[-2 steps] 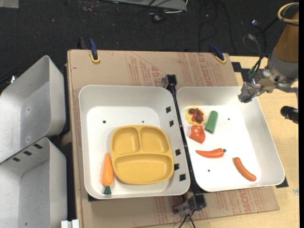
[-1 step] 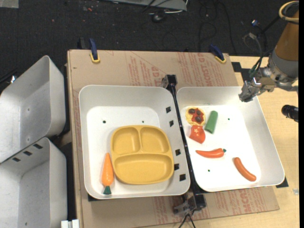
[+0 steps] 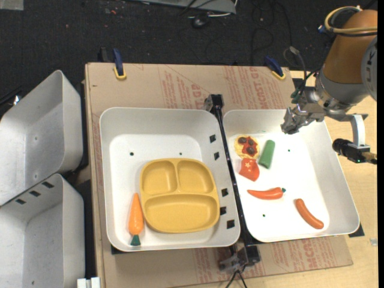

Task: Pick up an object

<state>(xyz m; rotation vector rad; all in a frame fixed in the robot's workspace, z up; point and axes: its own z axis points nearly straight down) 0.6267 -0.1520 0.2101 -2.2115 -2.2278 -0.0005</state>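
Well apart from the end effector (image 3: 292,125) lies the sausage (image 3: 308,213).

A robotics lab: an industrial arm (image 3: 351,53) reaches over a desk (image 3: 162,86) topped with a printed board held by clamps (image 3: 119,65). Two white bins (image 3: 114,131) hold toy food and a yellow tray (image 3: 179,195). Loose cables (image 3: 258,38) trail across the dark floor (image 3: 54,35), and spare bins (image 3: 36,131) sit alongside.

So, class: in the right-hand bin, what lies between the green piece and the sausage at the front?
In the camera view, a red chili pepper lies roughly between the green piece and the sausage, on the bin's white floor.
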